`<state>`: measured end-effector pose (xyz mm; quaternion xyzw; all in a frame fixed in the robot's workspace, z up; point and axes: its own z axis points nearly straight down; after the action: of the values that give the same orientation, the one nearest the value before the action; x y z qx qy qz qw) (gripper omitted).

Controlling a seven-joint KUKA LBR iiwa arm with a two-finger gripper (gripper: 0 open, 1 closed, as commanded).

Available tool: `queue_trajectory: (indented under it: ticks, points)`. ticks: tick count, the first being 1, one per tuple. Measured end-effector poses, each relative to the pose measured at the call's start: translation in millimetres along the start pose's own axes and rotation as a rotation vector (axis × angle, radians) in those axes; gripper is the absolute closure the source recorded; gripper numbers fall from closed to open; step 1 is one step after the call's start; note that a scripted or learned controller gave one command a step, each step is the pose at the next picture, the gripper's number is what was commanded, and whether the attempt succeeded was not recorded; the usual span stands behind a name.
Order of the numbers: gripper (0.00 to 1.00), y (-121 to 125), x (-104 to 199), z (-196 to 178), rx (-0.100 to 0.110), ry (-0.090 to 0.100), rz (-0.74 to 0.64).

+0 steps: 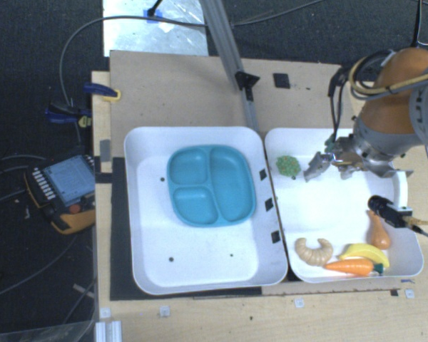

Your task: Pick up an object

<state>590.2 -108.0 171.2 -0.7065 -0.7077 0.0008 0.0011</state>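
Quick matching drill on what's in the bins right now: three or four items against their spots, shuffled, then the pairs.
Items:
1. plate
2. broccoli
3. croissant
4. carrot

Places:
A. right bin, far left corner, beside the end effector
B. right bin, near edge, under the banana
C. left bin, middle
D. right bin, near left corner

Pairs: 1-C, 2-A, 3-D, 4-B

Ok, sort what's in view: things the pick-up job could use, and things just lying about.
Belongs to the job:
- gripper, over the right bin
- green broccoli piece, just beside the gripper
- croissant
- carrot
- banana
- brown pear-shaped piece

Just lying about:
- blue divided plate in the left bin
- orange handheld device off the bench
- clamps at the bench edge
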Motion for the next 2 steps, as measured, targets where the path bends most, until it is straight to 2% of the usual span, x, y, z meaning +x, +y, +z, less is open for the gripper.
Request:
queue_trajectory:
  ticks: [1,2]
  points:
    - [0.0,2,-5,43,-0.001,-0.001,0.001]
    - [1.0,4,-5,30,-0.006,-0.001,0.001]
